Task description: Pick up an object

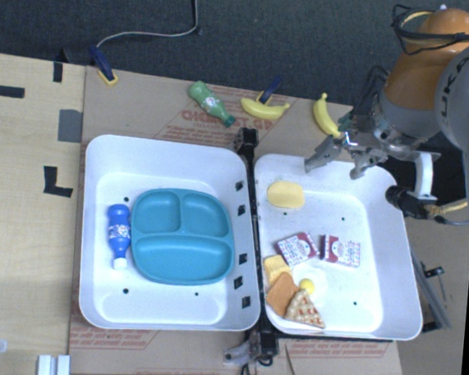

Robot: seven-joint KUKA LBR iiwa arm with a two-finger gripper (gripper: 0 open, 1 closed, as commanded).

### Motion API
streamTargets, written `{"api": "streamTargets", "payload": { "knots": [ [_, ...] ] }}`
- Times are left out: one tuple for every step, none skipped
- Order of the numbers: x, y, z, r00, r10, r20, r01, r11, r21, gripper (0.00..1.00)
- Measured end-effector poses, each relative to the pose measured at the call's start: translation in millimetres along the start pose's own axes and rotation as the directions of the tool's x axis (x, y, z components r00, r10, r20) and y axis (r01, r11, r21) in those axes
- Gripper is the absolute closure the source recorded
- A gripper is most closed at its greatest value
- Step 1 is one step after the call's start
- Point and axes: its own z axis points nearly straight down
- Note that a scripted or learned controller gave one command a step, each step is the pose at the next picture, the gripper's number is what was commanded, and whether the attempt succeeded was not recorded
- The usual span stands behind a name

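Observation:
My gripper [338, 163] hangs over the far edge of the right bin [394, 239], its two fingers spread apart with nothing between them. A yellow lemon-like lump [286, 194] lies just below and left of the left finger. Further down the bin lie two small red-and-white packets [296, 249] [341, 250], a yellow cheese piece [275, 267], a brown slice [281, 293], a waffle wedge [306, 311] and a small yellow ball [307, 285]. The left bin [105, 162] holds a blue divided plate [183, 236] and a blue bottle [118, 235].
On the cardboard behind the bins lie a green bottle [210, 103] and two bananas [263, 108] [325, 115]. A black divider [246, 217] runs between the bins. A white bracket and the arm's wrist [416, 188] stand over the right bin's far right corner.

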Motion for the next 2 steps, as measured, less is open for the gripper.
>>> {"api": "streamTargets", "payload": {
  "knots": [
    [13.0, 9.8, 150.2, 1.000, -0.001, 0.000, 0.001, 1.000, -0.003, 0.00],
    [12.4, 21.7, 151.0, 1.000, -0.001, 0.000, 0.001, 1.000, -0.002, 0.00]
  ]
}}
